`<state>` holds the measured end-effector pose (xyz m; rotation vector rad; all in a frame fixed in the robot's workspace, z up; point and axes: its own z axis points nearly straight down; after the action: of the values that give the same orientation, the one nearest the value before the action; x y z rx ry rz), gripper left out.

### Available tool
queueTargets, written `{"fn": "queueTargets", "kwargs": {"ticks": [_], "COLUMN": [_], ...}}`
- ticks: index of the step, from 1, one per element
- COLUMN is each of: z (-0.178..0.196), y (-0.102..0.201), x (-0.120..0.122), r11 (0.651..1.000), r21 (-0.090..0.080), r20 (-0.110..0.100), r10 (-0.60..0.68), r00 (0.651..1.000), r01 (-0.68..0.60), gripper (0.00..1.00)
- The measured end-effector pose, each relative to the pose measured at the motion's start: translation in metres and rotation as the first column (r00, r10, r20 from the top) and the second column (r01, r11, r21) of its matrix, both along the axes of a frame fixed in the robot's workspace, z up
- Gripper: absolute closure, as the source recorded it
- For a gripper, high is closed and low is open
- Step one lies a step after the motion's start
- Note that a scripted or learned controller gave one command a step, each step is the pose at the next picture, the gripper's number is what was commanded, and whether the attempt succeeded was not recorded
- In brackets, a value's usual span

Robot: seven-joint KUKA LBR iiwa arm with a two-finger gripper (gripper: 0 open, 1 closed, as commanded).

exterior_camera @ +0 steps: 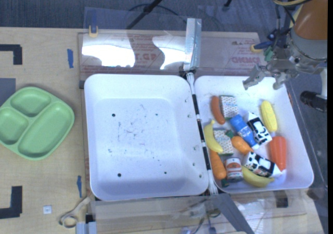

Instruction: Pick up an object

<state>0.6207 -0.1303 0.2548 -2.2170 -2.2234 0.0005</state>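
Honestly, I could not tell from my screen whether the hand (265, 78) was open, closed or gripping; it hung over the far rim of the right bin (304, 173) with nothing visibly in it. Everything worth picking sat in that bin: a yellow corn-like piece (268, 115) nearest the hand, a blue bottle (242, 129) toward the bin's middle, an orange carrot (278, 152) by the bin's outer side, a small jar (233, 168) and a banana (256, 177) at its near edge.

My worry was the crowding. The pieces lay touching or overlapping, so I judged a descent could land on two at once, or nudge a rounded piece aside and close on air. The corn stood a little apart, which looked safer.

As for writing, red lettering showed on the clear panel (237, 51) beyond the bin, too blurred to read. The black-and-white carton (259, 128) carried a pattern, no legible words.
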Motion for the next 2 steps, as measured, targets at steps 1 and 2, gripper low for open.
{"fn": "queueTargets", "kwargs": {"ticks": [1,2], "z": [-0.115,-0.142], "y": [0.007,-0.019], "x": [-0.052,-0.05], "r11": [0.997,0.993], "r21": [0.0,-0.011], "r20": [0.0,0.032], "r10": [0.082,0.119], "r00": [0.997,0.992], "r01": [-0.082,-0.118], "gripper": [0.0,0.0]}}
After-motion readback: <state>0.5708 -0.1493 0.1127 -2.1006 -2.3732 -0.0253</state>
